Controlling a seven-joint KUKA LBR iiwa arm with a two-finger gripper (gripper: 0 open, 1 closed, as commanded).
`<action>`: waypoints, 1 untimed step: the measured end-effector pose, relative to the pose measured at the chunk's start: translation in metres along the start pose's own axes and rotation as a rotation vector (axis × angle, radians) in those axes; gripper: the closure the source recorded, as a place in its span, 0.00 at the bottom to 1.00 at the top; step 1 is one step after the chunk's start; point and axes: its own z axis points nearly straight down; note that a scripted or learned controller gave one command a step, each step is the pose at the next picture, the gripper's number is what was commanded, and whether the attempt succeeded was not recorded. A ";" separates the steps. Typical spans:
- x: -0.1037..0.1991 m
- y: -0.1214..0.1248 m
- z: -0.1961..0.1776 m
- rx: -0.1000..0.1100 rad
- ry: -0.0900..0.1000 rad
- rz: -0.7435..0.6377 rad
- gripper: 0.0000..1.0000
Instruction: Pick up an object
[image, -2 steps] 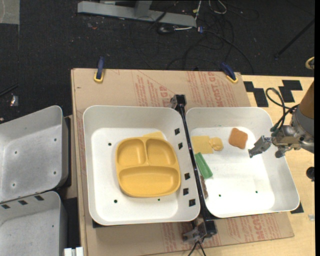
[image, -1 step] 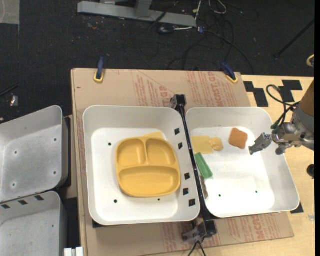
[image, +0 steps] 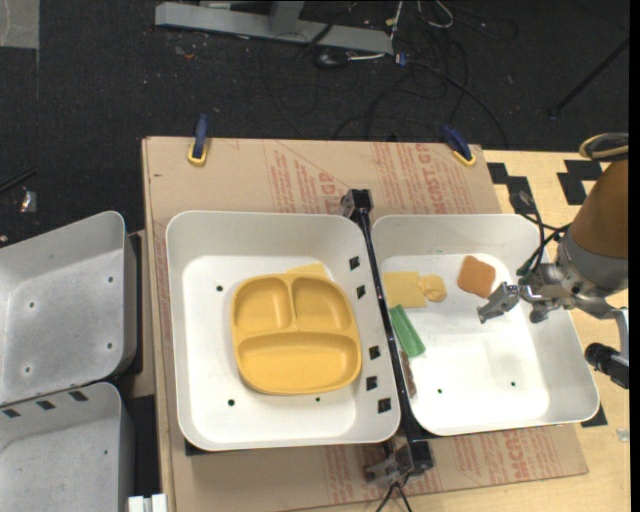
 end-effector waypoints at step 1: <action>0.001 -0.001 0.054 -0.001 0.000 0.001 0.00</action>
